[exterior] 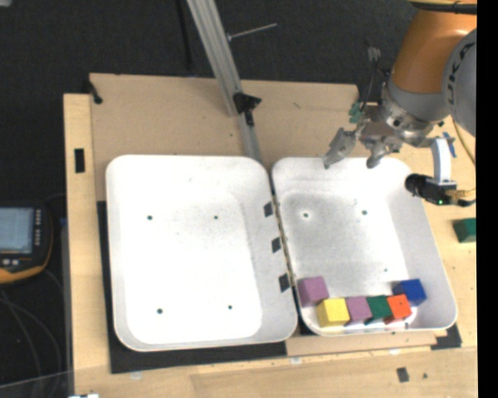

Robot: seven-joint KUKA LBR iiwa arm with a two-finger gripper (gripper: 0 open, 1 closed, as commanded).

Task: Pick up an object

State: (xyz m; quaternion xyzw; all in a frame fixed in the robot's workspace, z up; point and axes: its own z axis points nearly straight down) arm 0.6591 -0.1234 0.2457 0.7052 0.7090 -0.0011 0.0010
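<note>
Blocks clustered along near edge of right bin [415, 222]: purple block [313, 288], yellow block [334, 311], second purple block [358, 308], green block [378, 307], orange block [398, 308], blue block [410, 290]. Packed close, several touching. Hand [353, 154] above far rim of same bin, well apart from blocks, fingers spread wide, nothing between them. Orange band on arm [427, 44] at upper right. Left bin [191, 247] alongside, both on bench [174, 110]. Metal pole [220, 52] slanting over far side.

Wooden bench [174, 110] — two white bins side by side: left bin [120, 247], right bin [432, 247].
</note>
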